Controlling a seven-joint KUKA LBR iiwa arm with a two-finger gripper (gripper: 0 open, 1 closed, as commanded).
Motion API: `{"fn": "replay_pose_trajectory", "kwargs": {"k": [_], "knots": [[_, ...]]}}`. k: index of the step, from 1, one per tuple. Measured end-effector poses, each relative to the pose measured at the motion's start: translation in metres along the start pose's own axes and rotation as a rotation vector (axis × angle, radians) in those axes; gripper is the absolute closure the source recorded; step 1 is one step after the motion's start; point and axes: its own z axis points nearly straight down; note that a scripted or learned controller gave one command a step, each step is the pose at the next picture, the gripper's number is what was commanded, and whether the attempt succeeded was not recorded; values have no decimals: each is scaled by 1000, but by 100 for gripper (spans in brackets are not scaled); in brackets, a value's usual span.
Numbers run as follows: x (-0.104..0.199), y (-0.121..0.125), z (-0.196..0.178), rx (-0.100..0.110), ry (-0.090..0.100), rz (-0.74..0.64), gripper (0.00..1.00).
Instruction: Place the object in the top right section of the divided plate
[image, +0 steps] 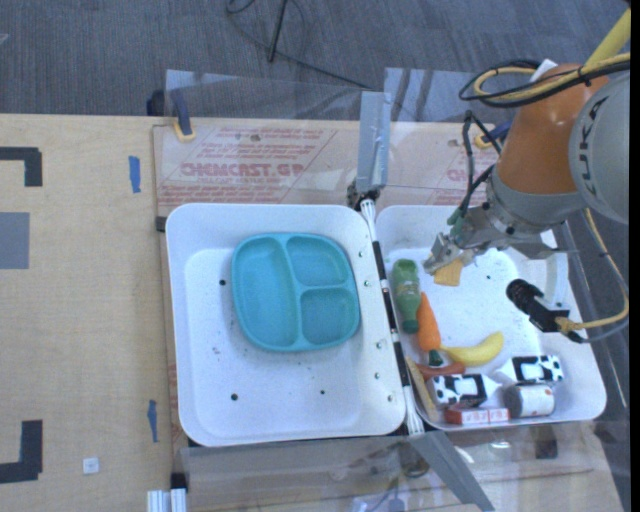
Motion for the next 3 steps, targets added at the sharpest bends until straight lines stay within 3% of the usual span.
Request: {"fn": "replay_pose_trajectory", "kwargs": {"k": [1,2,3], "knots": [[71,-59,1,3,3,113,100],[100,-72,-43,-1,1,-72,100],[99,-71,-53,-4,0,-70,100]]}}
